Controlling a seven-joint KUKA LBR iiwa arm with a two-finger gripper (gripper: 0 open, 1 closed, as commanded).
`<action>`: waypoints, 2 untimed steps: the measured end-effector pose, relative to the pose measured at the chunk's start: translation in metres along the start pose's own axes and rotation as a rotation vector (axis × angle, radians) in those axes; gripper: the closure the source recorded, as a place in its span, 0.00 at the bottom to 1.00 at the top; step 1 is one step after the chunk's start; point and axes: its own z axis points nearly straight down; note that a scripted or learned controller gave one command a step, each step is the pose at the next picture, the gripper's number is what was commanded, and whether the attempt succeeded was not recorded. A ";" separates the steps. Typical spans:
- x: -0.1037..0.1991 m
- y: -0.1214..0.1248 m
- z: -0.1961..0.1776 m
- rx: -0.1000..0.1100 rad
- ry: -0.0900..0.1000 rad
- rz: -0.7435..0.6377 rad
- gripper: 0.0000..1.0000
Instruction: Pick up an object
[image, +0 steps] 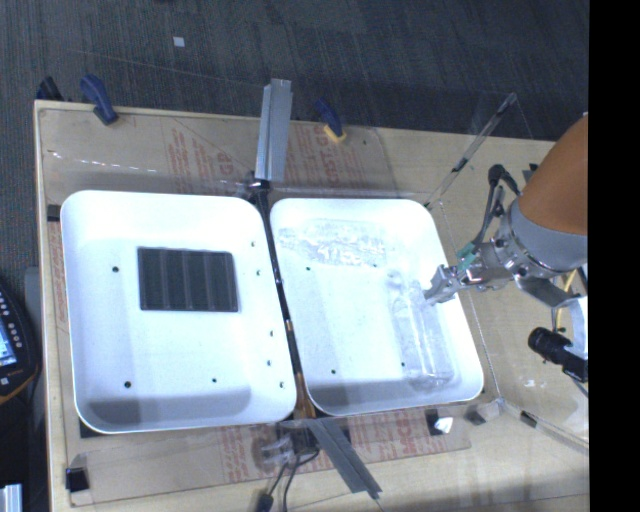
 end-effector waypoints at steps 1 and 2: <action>0.049 0.040 -0.026 -0.003 -0.001 0.163 1.00; 0.050 0.040 -0.035 -0.001 -0.002 0.155 1.00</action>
